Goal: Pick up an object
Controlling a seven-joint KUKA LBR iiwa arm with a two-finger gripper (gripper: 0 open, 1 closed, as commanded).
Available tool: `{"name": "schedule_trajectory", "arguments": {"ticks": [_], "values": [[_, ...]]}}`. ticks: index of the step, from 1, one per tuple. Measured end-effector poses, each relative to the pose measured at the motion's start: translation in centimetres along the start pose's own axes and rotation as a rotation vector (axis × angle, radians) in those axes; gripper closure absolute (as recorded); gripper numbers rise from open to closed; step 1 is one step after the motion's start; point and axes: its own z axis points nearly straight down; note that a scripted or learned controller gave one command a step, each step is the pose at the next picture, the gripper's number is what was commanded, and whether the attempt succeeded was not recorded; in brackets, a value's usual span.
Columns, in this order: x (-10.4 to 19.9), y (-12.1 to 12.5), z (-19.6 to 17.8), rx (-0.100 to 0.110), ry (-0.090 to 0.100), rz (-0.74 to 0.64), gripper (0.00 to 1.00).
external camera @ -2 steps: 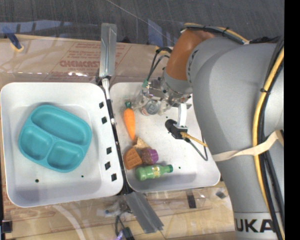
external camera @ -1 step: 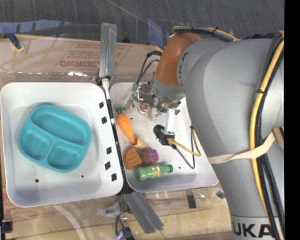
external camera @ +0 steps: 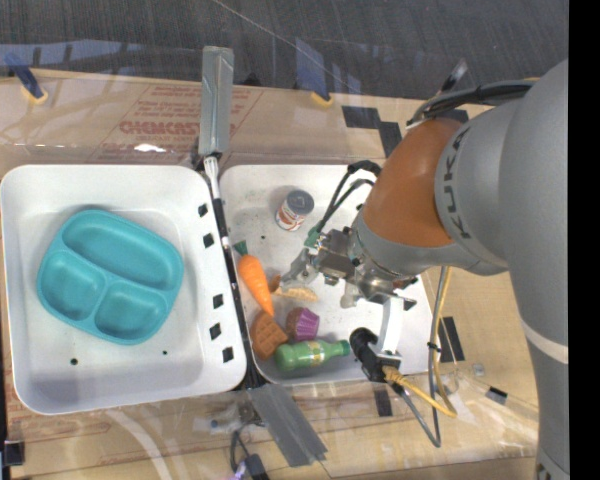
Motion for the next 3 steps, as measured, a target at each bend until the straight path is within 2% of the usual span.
{"name": "schedule_trajectory", "arguments": {"ticks": [1, 2, 3], "values": [[-3.0, 6.1, 10.0, 0.000, 0.002, -0.213, 0.00], [-5.4, 2.0, 10.0, -0.003, 0.001, -0.281, 0.00], [-5.3, 2.1, 9.1, -0.001, 0.001, -0.286, 1.00]]}}
